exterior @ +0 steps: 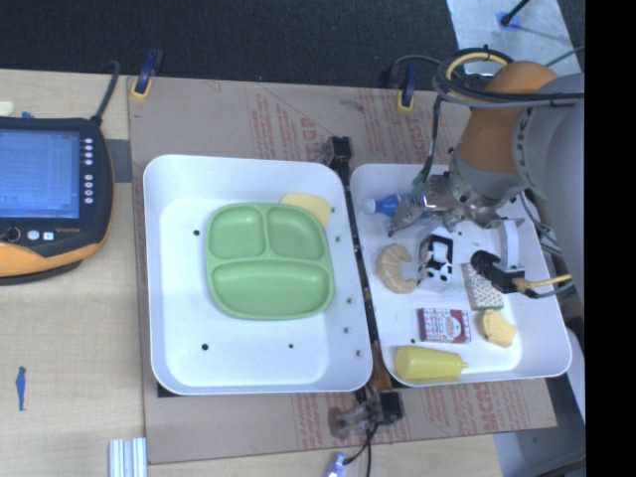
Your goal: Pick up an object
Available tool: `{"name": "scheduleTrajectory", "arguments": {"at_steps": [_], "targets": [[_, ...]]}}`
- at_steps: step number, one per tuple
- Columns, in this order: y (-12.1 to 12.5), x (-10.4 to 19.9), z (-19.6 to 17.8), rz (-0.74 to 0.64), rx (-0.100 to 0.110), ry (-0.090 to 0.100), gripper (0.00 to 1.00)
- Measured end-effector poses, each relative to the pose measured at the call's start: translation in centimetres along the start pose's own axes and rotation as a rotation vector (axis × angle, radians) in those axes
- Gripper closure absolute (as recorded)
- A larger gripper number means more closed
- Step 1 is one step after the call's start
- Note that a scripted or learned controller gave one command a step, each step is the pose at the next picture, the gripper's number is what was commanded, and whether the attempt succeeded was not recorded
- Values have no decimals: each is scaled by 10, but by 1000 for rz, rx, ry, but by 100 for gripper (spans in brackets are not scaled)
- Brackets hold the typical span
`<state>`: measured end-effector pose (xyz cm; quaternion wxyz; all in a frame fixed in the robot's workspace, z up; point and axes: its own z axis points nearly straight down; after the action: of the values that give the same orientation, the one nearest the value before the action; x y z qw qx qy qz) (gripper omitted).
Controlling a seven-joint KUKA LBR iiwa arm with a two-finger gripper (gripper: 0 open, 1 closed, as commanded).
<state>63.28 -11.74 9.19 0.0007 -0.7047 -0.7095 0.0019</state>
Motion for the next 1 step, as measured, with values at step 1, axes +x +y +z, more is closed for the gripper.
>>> {"name": "scheduleTrajectory", "arguments": {"at_steps": [1], "targets": [[-41, 4, 0, 1, 1, 0, 0]]}}
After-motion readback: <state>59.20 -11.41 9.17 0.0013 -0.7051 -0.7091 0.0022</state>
